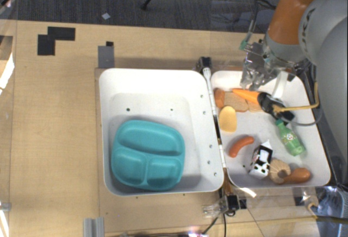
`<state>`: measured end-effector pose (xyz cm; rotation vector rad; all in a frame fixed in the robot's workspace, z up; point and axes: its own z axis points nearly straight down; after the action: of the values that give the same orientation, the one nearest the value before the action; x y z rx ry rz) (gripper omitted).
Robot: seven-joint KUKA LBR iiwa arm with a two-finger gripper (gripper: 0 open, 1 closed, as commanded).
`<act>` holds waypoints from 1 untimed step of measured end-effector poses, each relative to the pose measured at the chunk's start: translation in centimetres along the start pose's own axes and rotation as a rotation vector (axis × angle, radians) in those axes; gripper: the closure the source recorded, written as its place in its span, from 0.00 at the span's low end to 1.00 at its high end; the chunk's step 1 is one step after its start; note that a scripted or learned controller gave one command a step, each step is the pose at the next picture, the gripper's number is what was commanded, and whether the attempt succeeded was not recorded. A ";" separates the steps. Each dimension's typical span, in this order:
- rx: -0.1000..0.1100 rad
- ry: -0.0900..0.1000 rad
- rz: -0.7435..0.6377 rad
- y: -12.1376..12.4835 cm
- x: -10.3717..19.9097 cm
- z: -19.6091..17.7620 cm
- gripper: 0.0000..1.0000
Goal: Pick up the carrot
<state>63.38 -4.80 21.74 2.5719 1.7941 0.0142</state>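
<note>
Camera view places the two-finger gripper (254, 79) over the far edge of the right-hand shallow white bin (311, 155), directly above the orange tapered carrot (246, 94). The carrot lies flat near that far edge, towards the bin's left corner, with its length running roughly along the edge. Its near side touches a tan bread-like slice (236, 104). A rounded orange-brown piece (219, 97) sits just beside its left end. The gripper appears to be at or just above the carrot; contact cannot be confirmed. Whether the tool is released or clenched cannot be told from this angle.

Judged step: final descent and grasp.

1. Align the closing direction across the carrot's width, not along its length.
2. Centre on the thicker portion, since the tapered end is likely to slip out.
3. Descend vertically, keeping clear of the tan slice so that it is not pinched together with the carrot.
4. Lift straight up, clear of the bin's far wall.
</note>
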 end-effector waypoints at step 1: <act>0.007 -0.003 0.002 -0.1 -0.2 0.4 0.00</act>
<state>63.21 -4.91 21.38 2.5768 1.7939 0.0042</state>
